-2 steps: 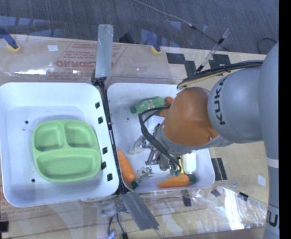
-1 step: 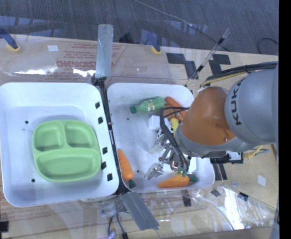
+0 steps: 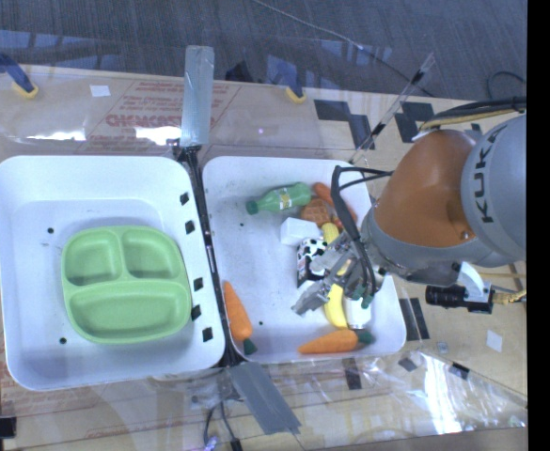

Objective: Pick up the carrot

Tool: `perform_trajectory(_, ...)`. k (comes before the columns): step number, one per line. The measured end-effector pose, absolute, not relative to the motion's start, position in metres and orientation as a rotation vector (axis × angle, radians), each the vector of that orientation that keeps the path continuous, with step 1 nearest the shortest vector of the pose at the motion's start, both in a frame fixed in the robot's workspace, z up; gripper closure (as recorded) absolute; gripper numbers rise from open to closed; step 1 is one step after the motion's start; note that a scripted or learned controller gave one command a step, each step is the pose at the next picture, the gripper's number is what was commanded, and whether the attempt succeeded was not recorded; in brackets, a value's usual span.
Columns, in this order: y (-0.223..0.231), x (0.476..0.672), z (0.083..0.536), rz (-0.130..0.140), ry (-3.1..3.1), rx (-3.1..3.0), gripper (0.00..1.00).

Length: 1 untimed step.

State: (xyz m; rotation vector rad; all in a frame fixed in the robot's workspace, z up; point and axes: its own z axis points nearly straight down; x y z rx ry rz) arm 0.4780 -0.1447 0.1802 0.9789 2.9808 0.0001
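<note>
Camera view, from above at a slant.

Counter (image 3: pixel 115 111): bears two shallow white bins side by side under clear sheeting.

Left bin (image 3: pixel 11 280): holds a green divided plate (image 3: pixel 124 283), lying flat near the middle, well apart from the work.

Right bin (image 3: pixel 256 252): holds the loose items, crowded toward its right half, probably where they were tipped in.

Carrot (image 3: pixel 236 314): lies against the bin's left wall near the near-left corner, pointing along the wall, apart from the clutter. Judged the easier target, though the wall beside it leaves little room on one side.

Second carrot (image 3: pixel 331 343): lies along the near wall toward the right corner, leafy end to the right, just beside a banana (image 3: pixel 336 305).

Green bottle (image 3: pixel 281 198): on its side at the far part of the bin. An orange-red item (image 3: pixel 324 194), a white block (image 3: pixel 295 232) and a black-and-white toy (image 3: pixel 311 252) sit between the bottle and the banana.

Arm (image 3: pixel 425 205): reaches in from the right over the bin's right side.

Hand (image 3: pixel 336 278): low over the clutter above the banana, near the second carrot; nothing is seen between the fingers, and whether they are spread or pressed together cannot be told. The carrot is judged not yet picked.
</note>
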Motion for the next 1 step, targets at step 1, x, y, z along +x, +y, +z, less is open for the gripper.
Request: perform_trajectory(1,-0.1438,0.4761,0.1372,0.000,3.010,0.920,0.00)
